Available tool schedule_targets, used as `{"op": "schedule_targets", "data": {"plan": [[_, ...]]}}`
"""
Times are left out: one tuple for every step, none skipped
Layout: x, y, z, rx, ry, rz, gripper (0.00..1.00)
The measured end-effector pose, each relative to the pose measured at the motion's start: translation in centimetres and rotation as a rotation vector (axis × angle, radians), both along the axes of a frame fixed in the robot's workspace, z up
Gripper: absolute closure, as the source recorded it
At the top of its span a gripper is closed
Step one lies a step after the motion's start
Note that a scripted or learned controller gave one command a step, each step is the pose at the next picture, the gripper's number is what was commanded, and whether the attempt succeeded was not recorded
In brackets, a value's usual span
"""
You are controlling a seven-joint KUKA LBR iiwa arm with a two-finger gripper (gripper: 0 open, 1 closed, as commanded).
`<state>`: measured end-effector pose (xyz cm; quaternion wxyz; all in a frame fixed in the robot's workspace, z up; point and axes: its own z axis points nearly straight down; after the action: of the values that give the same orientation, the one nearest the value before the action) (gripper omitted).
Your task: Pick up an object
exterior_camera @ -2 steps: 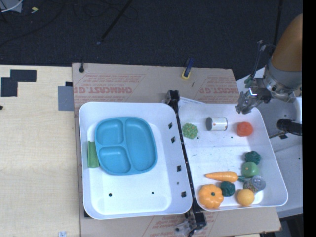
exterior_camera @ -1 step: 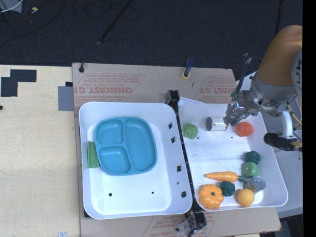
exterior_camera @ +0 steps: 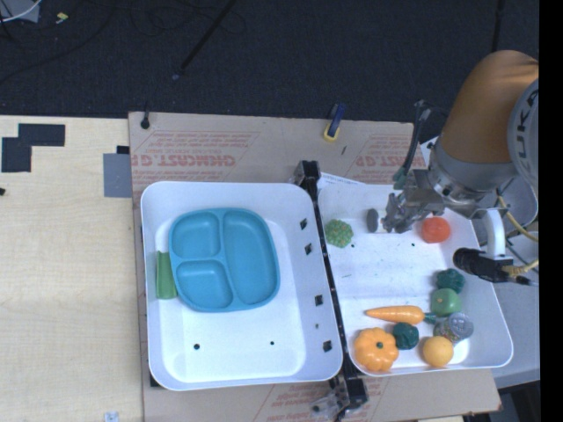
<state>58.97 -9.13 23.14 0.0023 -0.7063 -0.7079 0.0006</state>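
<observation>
The gripper [exterior_camera: 387, 220] hangs over the upper part of the right bin [exterior_camera: 369, 275], right of centre in the frame, dark fingers pointing down at the white floor. Nothing sits between them; whether they are spread or closed I cannot tell from this angle. Just to the right of them lies a small red-orange ball [exterior_camera: 435, 229], near but apart, and a little to the left rests a green knobbly piece like a broccoli head [exterior_camera: 339, 232]. Either looks the likeliest target.

The rest of the toy food is heaped in the lower right corner: a carrot [exterior_camera: 395, 314], a small orange pumpkin [exterior_camera: 376, 349], a yellow lemon-like piece [exterior_camera: 437, 351], and several green bits. The left bin [exterior_camera: 167, 350] holds a blue divided plate [exterior_camera: 224, 259] with a green strip [exterior_camera: 164, 274] along its left edge.

I'd judge the red ball light, hard plastic, smooth and inclined to roll away, so it wants a squeeze across its widest middle. The broccoli's bumpy surface should give better purchase
</observation>
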Motion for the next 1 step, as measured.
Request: {"op": "schedule_targets", "data": {"plan": [[-2.88, 3.9, -1.4, 0.0, 0.002, 0.0, 1.0]]}}
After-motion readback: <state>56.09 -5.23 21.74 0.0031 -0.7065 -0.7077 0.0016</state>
